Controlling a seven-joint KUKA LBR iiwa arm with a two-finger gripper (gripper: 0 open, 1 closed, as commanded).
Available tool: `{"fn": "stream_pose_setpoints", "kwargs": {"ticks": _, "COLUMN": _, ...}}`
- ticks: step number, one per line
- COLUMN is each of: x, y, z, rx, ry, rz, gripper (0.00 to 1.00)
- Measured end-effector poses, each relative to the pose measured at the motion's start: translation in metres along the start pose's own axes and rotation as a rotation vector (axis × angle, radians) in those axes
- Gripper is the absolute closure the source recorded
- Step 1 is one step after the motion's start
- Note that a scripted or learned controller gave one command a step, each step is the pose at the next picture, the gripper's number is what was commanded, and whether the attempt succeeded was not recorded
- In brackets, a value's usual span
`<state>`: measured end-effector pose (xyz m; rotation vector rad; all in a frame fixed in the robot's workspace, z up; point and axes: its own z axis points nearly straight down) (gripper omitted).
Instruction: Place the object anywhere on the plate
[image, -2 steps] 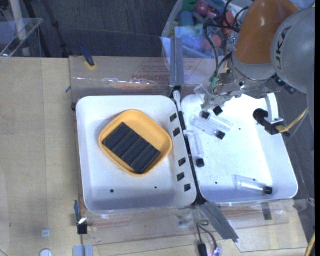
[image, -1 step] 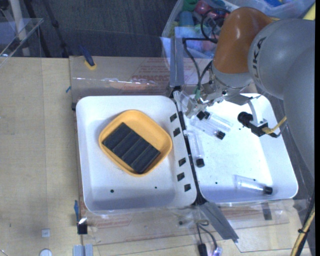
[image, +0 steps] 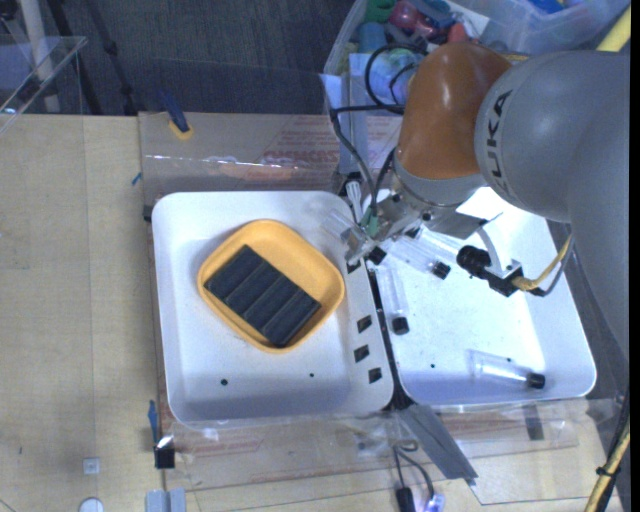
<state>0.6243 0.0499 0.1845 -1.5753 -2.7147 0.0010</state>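
One dark ridged object (image: 262, 292) lying on yellow plate (image: 272, 285), hand (image: 368, 243) seemingly over bins' divide, grip unreadable.

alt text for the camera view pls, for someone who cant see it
A dark ridged rectangular object lies on a yellow plate in the left white bin. The grey and orange arm's gripper hovers over the divide between the bins, and a clear tube lies in the right bin.

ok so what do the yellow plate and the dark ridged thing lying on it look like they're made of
The yellow plate looks like moulded plastic: even colour, rounded rim, soft matte sheen. The dark ridged object on it seems to be matte rubber or plastic, dull, with parallel grooves; which one isn't clear.
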Motion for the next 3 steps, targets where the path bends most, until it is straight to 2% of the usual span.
{"fn": "stream_pose_setpoints", "kwargs": {"ticks": 1, "x": 0.110, "y": -0.005, "z": 0.018, "rx": 0.000, "ry": 0.000, "rz": -0.316, "gripper": 1.00}}
{"fn": "stream_pose_setpoints", "kwargs": {"ticks": 2, "x": 0.109, "y": -0.005, "z": 0.017, "rx": 0.000, "ry": 0.000, "rz": -0.315, "gripper": 0.00}}
{"fn": "stream_pose_setpoints", "kwargs": {"ticks": 3, "x": 0.005, "y": -0.002, "z": -0.001, "rx": -0.007, "ry": -0.007, "rz": -0.503, "gripper": 0.00}}
